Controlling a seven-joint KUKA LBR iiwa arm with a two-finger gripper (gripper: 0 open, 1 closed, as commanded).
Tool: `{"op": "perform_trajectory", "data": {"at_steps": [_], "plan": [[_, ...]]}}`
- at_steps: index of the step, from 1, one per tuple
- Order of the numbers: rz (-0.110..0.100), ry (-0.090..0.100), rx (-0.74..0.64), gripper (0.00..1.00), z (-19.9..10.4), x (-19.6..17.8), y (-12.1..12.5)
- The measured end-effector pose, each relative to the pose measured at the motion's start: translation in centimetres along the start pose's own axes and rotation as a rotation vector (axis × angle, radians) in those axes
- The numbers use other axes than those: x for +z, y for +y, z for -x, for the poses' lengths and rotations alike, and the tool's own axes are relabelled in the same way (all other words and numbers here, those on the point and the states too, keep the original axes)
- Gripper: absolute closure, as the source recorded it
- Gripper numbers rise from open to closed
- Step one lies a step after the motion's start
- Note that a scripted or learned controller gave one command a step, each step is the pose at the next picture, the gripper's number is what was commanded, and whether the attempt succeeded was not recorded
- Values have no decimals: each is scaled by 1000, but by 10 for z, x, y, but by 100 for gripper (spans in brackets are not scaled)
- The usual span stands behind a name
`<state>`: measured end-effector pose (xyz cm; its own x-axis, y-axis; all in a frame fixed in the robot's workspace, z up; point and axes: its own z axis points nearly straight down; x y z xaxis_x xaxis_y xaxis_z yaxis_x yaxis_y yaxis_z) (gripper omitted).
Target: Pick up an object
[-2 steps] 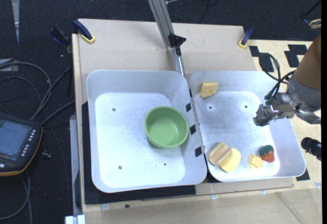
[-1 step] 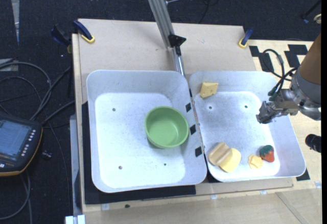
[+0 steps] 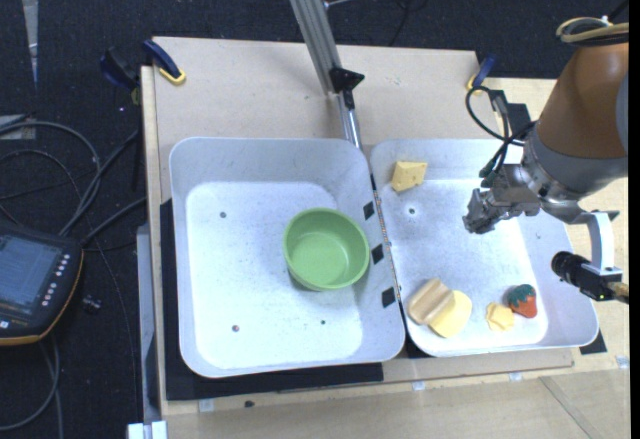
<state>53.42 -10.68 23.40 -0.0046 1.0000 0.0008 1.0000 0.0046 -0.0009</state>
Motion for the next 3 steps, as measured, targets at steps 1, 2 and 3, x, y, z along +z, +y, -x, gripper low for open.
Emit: {"op": "perform_trajectory", "data": {"at_steps": [1, 2, 3], "plan": [[2, 0, -1, 100, -53, -9, 20], [1, 0, 0, 100, -93, -11, 41], [1, 0, 0, 100, -148, -12, 51]]}}
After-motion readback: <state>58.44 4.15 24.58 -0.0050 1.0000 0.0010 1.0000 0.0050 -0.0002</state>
